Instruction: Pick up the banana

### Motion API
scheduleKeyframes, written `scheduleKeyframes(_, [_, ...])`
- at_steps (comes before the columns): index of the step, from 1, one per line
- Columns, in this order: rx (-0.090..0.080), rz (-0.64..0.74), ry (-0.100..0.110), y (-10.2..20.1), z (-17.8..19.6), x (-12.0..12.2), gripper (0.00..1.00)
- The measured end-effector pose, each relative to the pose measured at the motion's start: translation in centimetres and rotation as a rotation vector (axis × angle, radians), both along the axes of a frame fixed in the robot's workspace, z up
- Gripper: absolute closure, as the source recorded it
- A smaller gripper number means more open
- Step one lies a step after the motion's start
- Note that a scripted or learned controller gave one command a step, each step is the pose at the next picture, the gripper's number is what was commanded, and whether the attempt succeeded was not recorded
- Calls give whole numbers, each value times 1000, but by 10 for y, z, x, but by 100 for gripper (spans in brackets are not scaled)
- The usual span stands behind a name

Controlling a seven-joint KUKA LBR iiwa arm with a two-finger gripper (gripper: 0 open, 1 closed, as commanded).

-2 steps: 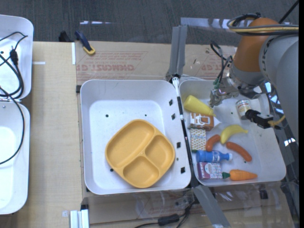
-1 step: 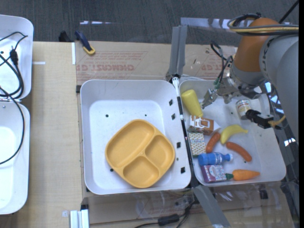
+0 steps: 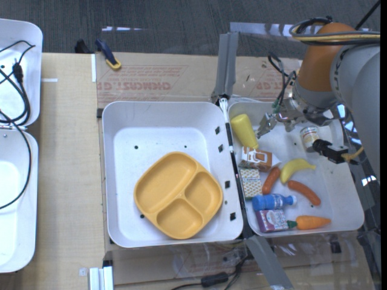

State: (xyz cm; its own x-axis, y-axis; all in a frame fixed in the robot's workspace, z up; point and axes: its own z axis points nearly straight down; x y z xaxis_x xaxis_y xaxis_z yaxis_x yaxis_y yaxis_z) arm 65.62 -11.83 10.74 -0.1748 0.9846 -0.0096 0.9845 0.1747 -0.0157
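Banana (image 3: 295, 168) lies in your right bin (image 3: 351, 213), near its centre, with a sausage (image 3: 270, 179) touching its 9 o'clock end and a second sausage (image 3: 303, 192) just at its 5 o'clock. You'll see the gripper (image 3: 273, 121) at the banana's 11 o'clock, well apart from it, hanging over the bin's far part beside the mustard bottle (image 3: 244, 131); its fingers look spread and carry nothing (the view is small there, so treat that loosely). A carrot (image 3: 312, 223) and a blue bottle (image 3: 272, 202) sit toward 6 o'clock. Your left bin (image 3: 121, 132) bears a yellow tray (image 3: 178, 194).
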Motion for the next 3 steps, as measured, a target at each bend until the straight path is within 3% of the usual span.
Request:
scheduleKeyframes(1, [0,0,0,0,0,0,0])
scheduleKeyframes(2, [10,-194,-13,-7,-16,-36,0])
scheduleKeyframes(3, [9,-18,-16,17,-15,3,0])
